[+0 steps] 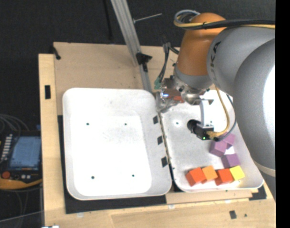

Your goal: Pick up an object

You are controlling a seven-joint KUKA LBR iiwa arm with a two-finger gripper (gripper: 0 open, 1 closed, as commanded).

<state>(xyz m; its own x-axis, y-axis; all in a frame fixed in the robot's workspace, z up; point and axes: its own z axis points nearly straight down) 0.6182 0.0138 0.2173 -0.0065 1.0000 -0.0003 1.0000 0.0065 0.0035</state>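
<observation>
Several small blocks lie at the near end of the right bin: two purple blocks near its right wall, and a row of two orange blocks, a red-orange block and a yellow block along its front edge. My gripper hangs below the orange band at the far left corner of this bin, over the seam between the two bins. It is well away from the blocks, and nothing shows between its fingers.
The left bin is bare white. A black piece with a green light hangs on a cable over the middle of the right bin. A slanted metal pole rises behind the bins. The big grey arm covers the right side.
</observation>
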